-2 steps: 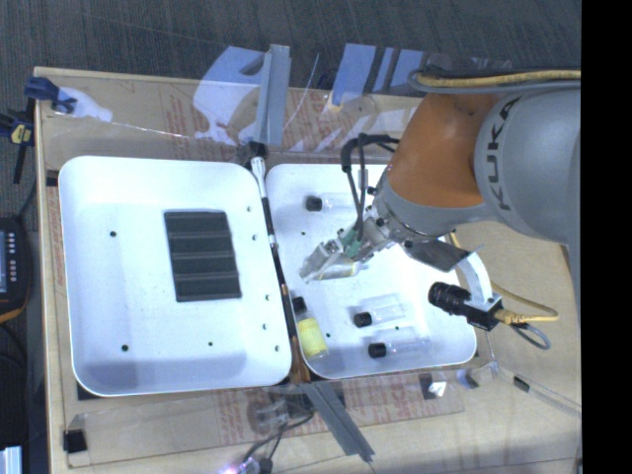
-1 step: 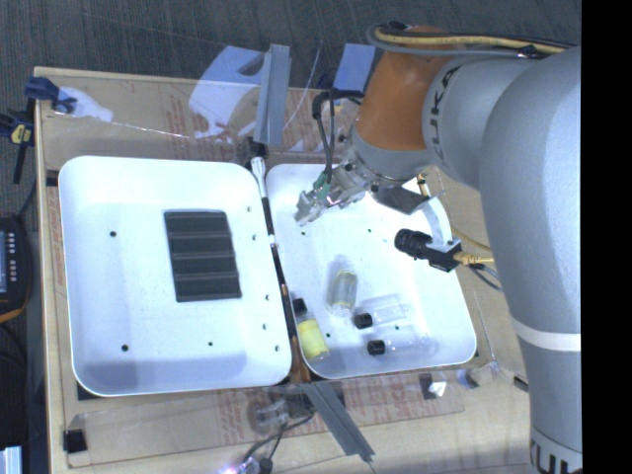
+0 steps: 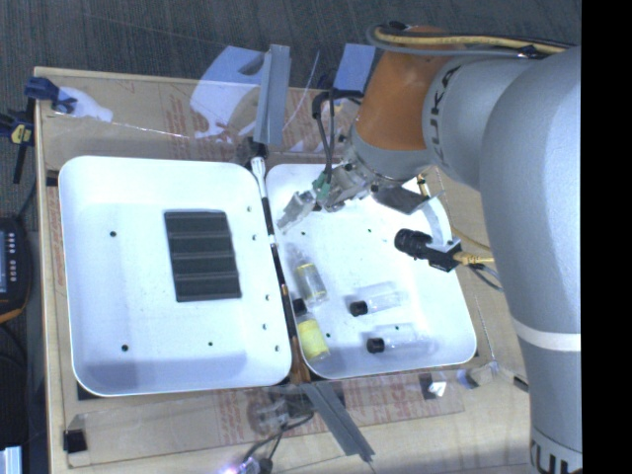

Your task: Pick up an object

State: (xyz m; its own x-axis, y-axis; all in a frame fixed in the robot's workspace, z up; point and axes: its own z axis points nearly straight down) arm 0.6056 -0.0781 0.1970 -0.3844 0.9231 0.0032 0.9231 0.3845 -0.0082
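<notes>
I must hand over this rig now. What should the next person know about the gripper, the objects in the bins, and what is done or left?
Gripper: low over the upper-left part of the right bin; whether its fingers are open or shut cannot be told, and no object is seen between them.
Right bin holds: a yellow object at the lower left, a clear bottle above it, and two clear vials with black caps.
Left bin: a dark ribbed block.
Done: nothing lifted.
Left: grasp and raise one object.

Lying in view: two white bins (image 3: 89,181), one black ridged block (image 3: 202,255), two clear bottles with black caps (image 3: 377,299), one yellow cylinder (image 3: 313,339), one small clear bottle (image 3: 311,281).
</notes>
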